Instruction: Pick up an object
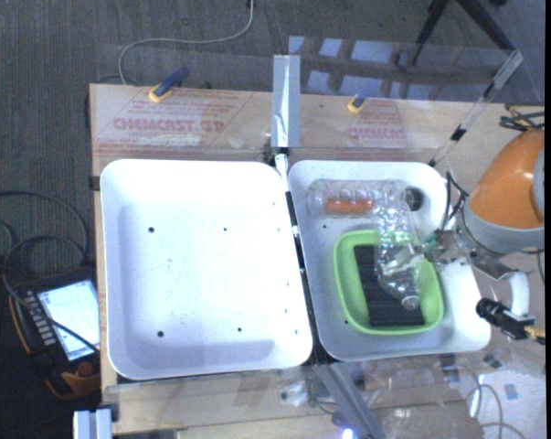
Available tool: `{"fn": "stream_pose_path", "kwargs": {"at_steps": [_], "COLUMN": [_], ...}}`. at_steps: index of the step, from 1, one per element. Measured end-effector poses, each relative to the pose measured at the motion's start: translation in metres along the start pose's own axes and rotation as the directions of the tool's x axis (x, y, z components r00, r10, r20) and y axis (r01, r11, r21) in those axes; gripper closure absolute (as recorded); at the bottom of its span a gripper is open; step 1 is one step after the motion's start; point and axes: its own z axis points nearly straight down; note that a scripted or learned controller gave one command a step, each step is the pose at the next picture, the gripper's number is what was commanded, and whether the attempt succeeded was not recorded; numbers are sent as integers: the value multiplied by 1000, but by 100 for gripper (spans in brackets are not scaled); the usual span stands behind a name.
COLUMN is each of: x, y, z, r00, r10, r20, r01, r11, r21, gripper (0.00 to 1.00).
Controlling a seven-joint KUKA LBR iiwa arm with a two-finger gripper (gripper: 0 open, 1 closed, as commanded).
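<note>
The gripper (pixel 419 256), whose grip cannot be told, is seen low over the green tray (pixel 344 291) in the right bin (pixel 302 245), a clear bottle (pixel 366 198) lying crosswise just beyond it.

Both white bins (pixel 202 273) look smooth, matt plastic. The green tray (pixel 344 286) is glossy plastic; the crumpled clear bottle (pixel 394 245) is shiny, transparent plastic.

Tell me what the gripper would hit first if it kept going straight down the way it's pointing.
Probably the crumpled clear plastic bottle lying in the lime green rectangular tray in the right white bin. The gripper sits right over it, though depth is unclear from this slant.
</note>
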Motion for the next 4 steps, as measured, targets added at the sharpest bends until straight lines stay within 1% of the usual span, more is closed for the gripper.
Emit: {"fn": "stream_pose_path", "kwargs": {"at_steps": [1,2,3,4], "x": [-1,-12,34,96], "y": [3,32,64,149], "z": [-13,-7,-96,-101], "r00": [1000,971,980,964], "r10": [1,-237,-199,-265], "r20": [2,10,6,4], "r01": [-1,237,199,265], "r11": [1000,971,980,964], "r21": [-7,13,21,21], "gripper": [100,100,100,100]}}
